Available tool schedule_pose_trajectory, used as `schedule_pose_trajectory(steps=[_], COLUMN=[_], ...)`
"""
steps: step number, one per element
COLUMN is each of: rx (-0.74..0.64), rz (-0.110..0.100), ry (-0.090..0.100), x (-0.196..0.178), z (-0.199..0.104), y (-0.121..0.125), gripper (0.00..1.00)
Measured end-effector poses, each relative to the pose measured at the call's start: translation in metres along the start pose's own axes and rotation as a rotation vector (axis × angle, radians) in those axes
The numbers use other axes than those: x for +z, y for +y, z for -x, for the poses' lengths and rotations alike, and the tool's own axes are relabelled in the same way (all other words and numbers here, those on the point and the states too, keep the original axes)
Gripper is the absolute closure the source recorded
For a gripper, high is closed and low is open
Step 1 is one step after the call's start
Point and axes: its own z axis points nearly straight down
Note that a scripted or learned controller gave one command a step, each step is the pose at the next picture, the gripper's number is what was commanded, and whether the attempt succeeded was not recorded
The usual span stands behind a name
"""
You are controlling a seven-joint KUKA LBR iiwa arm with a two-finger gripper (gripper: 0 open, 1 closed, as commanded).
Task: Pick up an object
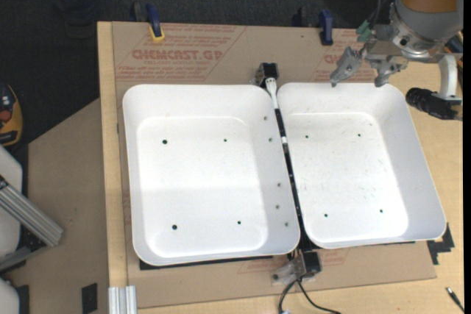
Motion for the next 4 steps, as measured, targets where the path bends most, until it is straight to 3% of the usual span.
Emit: schedule_pose_trajectory(steps=[1,2,3,4], rx=[0.000,-0.001,-0.004,-0.004], rz=[0.017,0.007,-0.005,-0.008], ry=[-0.003,-0.003,0.002,0.002], x=[-0.124,-0.127,-0.077,-0.003], z=[0.001,0.000,-0.042,-0.080], y=[-0.052,-0.051,-0.024,0.013], gripper=[0.00,1.00,1.00,1.00])
